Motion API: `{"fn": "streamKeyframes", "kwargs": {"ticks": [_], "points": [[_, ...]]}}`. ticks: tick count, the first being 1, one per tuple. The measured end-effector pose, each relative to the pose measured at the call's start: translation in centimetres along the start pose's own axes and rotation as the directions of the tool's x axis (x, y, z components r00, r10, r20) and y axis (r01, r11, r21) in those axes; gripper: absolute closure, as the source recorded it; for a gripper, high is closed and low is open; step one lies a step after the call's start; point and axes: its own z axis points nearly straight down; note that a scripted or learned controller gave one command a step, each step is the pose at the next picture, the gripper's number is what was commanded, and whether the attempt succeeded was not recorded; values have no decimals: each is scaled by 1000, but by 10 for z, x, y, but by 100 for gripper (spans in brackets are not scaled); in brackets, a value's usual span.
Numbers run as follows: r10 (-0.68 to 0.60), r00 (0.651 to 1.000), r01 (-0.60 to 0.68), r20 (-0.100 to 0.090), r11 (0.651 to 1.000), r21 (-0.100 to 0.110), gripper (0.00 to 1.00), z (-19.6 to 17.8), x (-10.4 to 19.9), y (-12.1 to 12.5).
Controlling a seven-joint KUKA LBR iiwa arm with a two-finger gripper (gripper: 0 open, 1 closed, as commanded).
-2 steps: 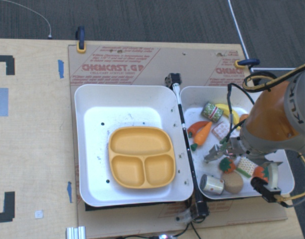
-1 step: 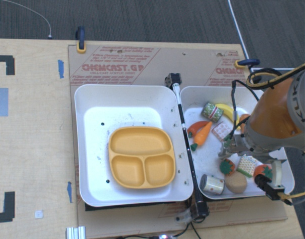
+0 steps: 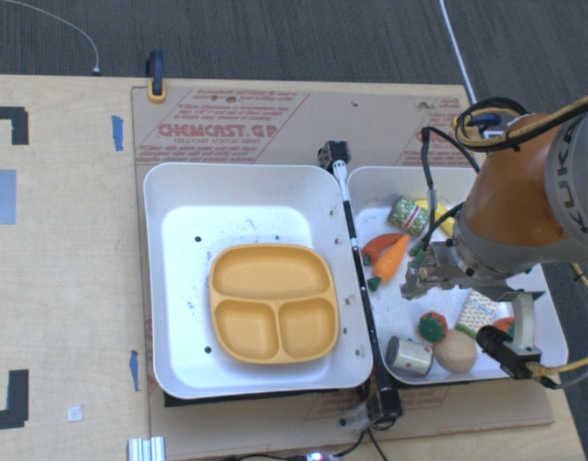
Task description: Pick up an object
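along the near rim of the right bin (image 3: 553,339), a small grey can (image 3: 409,355) lies on its side, with a beige potato-like lump (image 3: 455,352) just right of it and a green-topped red piece (image 3: 431,327) just behind them. right of these, still in the right bin, a white patterned card (image 3: 481,307) shows under the arm. the pincer (image 3: 427,275) hangs over the middle of the right bin, near the orange carrot (image 3: 392,255), which lies beside a red tomato-like piece (image 3: 377,246); whether it is clenched or released cannot be told. farther back in the right bin sit a green-labelled can (image 3: 407,213) and something yellow (image 3: 438,217). left of the right bin, the left bin (image 3: 169,200) holds a yellow divided plate (image 3: 273,302). both bins rest on brown cardboard (image 3: 217,123) on the counter (image 3: 59,257)
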Motion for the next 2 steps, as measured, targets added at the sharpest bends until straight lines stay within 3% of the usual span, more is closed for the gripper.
{"fn": "streamKeyframes", "kwargs": {"ticks": [1,2], "points": [[2,1000,-2,1,1000,1,100,0,-51,-6],[0,1000,0,-1,1000,1,100,0,-4,-5]]}}
